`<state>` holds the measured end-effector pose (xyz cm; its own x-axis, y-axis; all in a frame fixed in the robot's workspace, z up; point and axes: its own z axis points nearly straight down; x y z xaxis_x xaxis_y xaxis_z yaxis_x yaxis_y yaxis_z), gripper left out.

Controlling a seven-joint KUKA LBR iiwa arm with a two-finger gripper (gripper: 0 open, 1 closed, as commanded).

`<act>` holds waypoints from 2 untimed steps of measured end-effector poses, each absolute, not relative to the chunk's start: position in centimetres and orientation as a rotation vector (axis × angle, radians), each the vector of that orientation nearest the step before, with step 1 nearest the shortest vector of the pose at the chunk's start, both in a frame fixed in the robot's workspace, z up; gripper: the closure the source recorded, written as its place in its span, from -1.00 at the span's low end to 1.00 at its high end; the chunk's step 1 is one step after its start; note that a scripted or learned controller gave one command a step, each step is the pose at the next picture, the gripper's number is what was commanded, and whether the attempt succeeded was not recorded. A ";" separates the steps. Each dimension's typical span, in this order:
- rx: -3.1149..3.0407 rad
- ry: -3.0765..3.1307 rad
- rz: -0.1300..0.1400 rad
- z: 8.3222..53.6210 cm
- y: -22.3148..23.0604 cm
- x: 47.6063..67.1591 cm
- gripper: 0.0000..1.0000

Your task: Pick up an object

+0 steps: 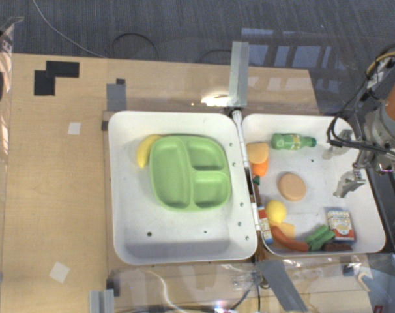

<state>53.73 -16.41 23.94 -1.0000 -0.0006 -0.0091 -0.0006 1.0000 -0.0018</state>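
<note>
My gripper (341, 169) hangs over the right side of the right bin (315, 124), open, with bare white floor between its fingers. A round tan disc (292, 186) lies just left of it. A green bottle (292, 141) lies on its side toward the bin's back. A small printed carton (340, 222) sits below the gripper near the front right corner. Along the front lie a yellow lemon (276, 210), a red sausage (289, 240) and a green piece (320, 235). A tan and orange item (257, 158) rests against the left wall.
The left bin (126, 207) holds a green divided plate (188, 172) with a banana (144, 150) at its left edge. A metal divider (248, 181) runs between the bins. The arm's cables (354, 109) hang over the right bin's back right corner.
</note>
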 end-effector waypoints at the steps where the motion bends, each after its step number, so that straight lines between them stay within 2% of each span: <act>1: -0.323 3.126 0.006 11.7 -12.4 54.0 -1.00; 2: -0.250 3.115 -0.009 9.1 -9.8 56.5 -1.00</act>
